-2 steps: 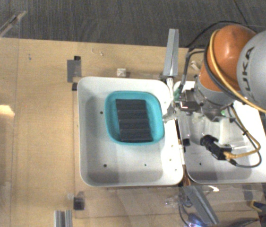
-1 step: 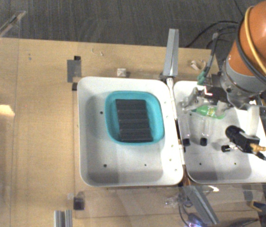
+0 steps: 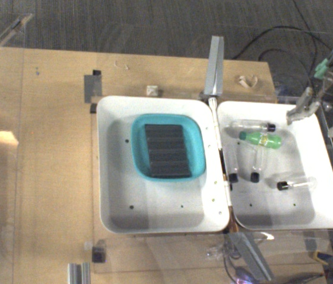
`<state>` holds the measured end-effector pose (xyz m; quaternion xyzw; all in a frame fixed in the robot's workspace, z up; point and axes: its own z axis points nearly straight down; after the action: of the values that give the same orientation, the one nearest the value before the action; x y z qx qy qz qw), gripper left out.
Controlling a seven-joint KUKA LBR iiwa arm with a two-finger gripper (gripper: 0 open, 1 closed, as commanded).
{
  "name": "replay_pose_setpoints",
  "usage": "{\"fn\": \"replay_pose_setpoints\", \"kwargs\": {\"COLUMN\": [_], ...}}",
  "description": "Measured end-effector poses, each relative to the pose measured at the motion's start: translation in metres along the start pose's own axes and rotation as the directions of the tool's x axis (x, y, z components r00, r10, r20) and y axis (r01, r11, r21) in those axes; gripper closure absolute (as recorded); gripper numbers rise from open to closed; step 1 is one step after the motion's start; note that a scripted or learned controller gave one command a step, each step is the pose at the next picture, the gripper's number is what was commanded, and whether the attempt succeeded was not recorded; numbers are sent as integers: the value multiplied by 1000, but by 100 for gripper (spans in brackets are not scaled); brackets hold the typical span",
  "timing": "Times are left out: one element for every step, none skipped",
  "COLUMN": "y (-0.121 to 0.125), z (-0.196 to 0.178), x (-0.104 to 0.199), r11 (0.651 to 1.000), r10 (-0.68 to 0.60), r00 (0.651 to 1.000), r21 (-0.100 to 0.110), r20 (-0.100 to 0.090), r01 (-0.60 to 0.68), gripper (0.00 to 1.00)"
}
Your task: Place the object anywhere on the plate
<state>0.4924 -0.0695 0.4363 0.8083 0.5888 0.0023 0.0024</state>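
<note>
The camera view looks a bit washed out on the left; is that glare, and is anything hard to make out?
Yes: in the camera view, pale glare patches sit on the wooden bench at left. The left bin casts soft grey shadow along its inner walls around the teal plate. In the right bin, the clear tubes nearly vanish against the white; the green one reads plainly. The whole picture is slightly soft.

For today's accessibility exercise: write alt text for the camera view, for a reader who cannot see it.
Two white bins sit side by side on a wooden bench: the left bin holds a teal plate with a dark ridged centre, and the right bin holds a green tube among several clear tubes. A gripper hangs at the right bin's far corner.
</note>
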Motion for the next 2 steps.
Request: {"fn": "replay_pose_setpoints", "kwargs": {"y": [21, 34], "z": [2, 1], "x": [-79, -119], "r11": [979, 950], "r10": [202, 312], "r00": [979, 950], "r21": [2, 2], "r20": [3, 4], "r01": [-202, -312], "gripper": [0, 0]}}
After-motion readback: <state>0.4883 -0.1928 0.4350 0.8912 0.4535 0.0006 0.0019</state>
